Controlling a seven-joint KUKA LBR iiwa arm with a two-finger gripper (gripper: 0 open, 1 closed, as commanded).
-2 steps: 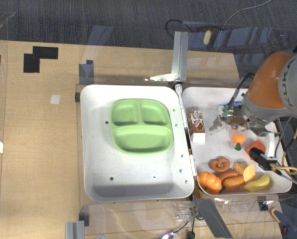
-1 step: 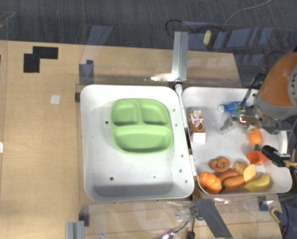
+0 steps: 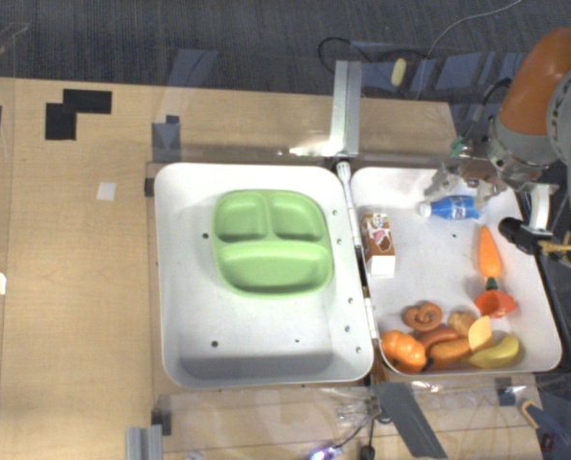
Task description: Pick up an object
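My gripper [image 3: 466, 182] hangs over the far part of the right bin [image 3: 544, 348], with its fingers apart and nothing between them. Just below it in the view, a small blue bottle [image 3: 454, 208] with a white cap lies on its side on the bin floor. An orange carrot [image 3: 489, 253] lies to the right of the bottle, near the bin's right wall. A brown and white carton [image 3: 377, 236] rests against the bin's left wall.
Several toy foods crowd the right bin's near end: an orange fruit [image 3: 403, 350], a brown pretzel [image 3: 422, 315], a sausage [image 3: 448, 347], a banana [image 3: 497, 354] and a red piece [image 3: 496, 303]. The left bin [image 3: 185, 353] holds a green divided plate [image 3: 271, 241].
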